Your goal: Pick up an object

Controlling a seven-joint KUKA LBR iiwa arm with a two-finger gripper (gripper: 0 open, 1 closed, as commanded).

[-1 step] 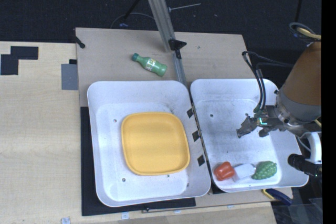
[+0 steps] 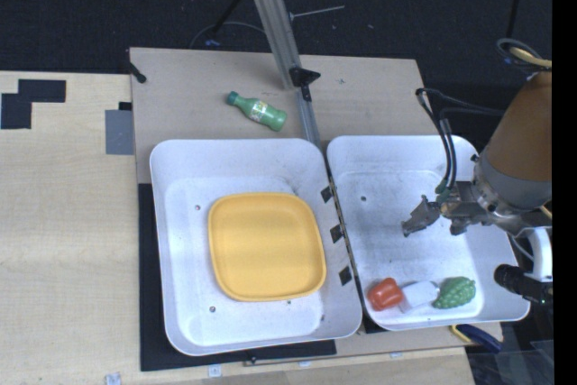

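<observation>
A small green bottle (image 2: 258, 110) with a pale label lies on its side on the bare bench top, left of centre in the upper half of the frame, beyond the bins. Below it, the left bin (image 2: 176, 194) holds a square yellow plate (image 2: 267, 245) with rounded corners, lying flat. In the right bin (image 2: 388, 160), three small things sit in a row along the lower edge: a red pepper (image 2: 386, 293), a small white piece (image 2: 419, 294) touching it, and a knobbly green bunch of grapes (image 2: 453, 292) just beside that. Above them, the gripper (image 2: 435, 220) hangs over the middle of the bin on the right, its dark fingers spread apart with nothing between them, well apart from the row.
</observation>
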